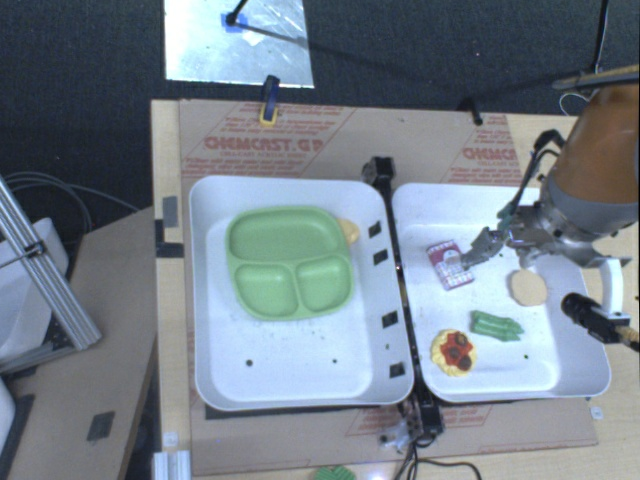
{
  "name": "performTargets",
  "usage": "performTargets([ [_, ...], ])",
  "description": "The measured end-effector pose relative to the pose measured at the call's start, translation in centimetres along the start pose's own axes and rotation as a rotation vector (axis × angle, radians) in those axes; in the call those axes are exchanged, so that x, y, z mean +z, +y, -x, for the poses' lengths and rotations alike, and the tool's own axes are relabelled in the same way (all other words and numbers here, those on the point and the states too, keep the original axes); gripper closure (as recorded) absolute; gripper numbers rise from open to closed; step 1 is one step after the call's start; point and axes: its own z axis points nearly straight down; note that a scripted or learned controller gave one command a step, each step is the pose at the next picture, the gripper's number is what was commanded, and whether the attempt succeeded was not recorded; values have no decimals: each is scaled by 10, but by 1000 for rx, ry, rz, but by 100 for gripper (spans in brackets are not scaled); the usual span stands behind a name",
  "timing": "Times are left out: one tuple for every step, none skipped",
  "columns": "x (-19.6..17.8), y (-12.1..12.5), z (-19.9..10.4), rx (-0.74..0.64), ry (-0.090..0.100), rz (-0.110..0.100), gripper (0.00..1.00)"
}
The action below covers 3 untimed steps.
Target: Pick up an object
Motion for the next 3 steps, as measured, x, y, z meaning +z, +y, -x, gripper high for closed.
performTargets([
  [141,32,1,-1,-1,-2,0],
  [123,33,2,3,0,2,100],
  [18,45,-42,-6,0,10,100],
])
